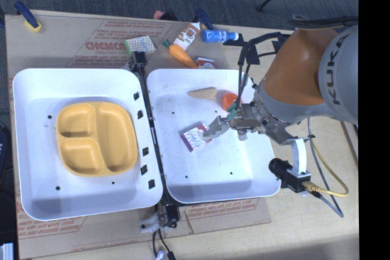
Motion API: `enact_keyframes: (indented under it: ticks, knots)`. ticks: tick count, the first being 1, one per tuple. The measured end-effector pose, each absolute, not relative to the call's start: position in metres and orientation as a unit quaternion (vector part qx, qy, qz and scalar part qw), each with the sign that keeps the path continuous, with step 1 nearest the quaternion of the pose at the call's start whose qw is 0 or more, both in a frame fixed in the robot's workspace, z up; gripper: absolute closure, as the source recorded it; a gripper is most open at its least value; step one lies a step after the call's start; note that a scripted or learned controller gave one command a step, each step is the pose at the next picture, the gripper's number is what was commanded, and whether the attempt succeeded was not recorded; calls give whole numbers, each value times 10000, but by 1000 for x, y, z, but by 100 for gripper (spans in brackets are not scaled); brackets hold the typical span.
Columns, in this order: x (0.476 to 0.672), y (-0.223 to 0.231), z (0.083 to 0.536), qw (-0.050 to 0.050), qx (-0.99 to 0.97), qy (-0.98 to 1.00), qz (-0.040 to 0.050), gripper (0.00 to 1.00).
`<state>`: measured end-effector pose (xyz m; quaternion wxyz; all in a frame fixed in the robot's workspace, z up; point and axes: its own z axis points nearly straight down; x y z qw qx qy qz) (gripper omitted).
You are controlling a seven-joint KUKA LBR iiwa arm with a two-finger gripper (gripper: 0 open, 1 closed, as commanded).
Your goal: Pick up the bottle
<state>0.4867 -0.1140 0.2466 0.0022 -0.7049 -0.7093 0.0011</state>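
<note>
A small blue bottle lies on its side on the cardboard behind the right bin, outside it. Beside it to the left lies a white bottle with an orange label. My gripper hangs low over the middle of the right bin, well in front of both bottles. Its tip is at the right edge of a pink and white packet lying on the bin floor. The grey arm with its orange band covers the bin's right side.
In the right bin, a tan cone-shaped piece and an orange-red object lie near the back. An orange carrot rests behind the bin. The left bin holds a yellow divided plate.
</note>
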Motion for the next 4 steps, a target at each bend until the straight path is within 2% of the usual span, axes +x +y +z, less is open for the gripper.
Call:
enact_keyframes:
  ticks: [1, 2, 3, 4]
  knots:
    - [487, -114, 257, 32, -7031, -7111, 18, 100]
    - [475, -164, 150, 27, -6846, -7289, 16, 100]
    - [480, -118, 239, 10, -7907, -6122, 10, 100]
    - [475, -104, 148, 28, -7805, -6252, 19, 100]
